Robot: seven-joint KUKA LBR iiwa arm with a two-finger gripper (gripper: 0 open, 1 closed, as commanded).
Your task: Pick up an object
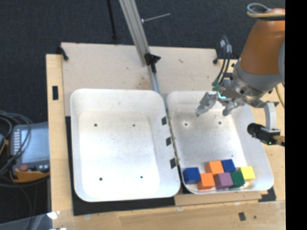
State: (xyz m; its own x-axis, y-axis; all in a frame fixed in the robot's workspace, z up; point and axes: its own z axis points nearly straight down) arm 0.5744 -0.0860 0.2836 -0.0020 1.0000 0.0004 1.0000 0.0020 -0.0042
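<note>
Grey arm with orange band (264,42) reaching in from right edge of frame. Two-finger gripper (215,107) hovering over upper part of right shallow white bin (204,133), fingers spread apart, nothing between them. Small coloured cubes clustered in lower right corner of that bin, well apart from gripper: blue cube (191,175), orange cube (206,180), second orange cube (215,166), purple cube (223,180), green cube (237,178), yellow cube (247,172), second blue cube (228,165). Left shallow white bin (120,143) just beside, mid-left of frame. Slanted metal rail (136,32) at upper centre.
</note>
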